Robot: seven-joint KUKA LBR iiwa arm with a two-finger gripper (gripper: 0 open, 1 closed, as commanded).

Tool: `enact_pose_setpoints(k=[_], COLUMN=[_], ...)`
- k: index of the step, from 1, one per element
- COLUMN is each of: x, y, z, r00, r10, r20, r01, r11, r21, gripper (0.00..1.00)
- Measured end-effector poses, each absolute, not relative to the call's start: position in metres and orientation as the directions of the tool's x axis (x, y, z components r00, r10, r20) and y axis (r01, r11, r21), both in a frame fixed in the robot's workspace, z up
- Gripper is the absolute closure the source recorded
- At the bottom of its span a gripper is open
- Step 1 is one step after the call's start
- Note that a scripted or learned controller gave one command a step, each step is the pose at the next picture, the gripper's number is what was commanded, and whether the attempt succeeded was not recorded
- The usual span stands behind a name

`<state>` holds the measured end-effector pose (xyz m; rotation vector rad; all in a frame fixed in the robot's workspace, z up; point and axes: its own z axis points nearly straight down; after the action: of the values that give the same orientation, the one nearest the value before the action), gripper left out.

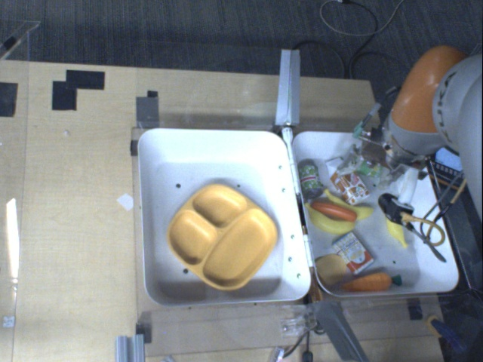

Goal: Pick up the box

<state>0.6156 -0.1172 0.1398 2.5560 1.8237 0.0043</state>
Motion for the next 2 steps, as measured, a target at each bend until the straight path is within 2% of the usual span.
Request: enact_pose_setpoints(k=[1, 2], x=[0.642, 0.67], y=[-0.101, -0.148], z=[0.092, 0.249], r00=[0.518, 0.644], r10=[0.855, 0.765], r20=[0.004, 0.004], r01=[0.855, 0.765], r11=[-0.518, -0.644], r21=[0.016, 0.006], gripper=[0.0, 0.0])
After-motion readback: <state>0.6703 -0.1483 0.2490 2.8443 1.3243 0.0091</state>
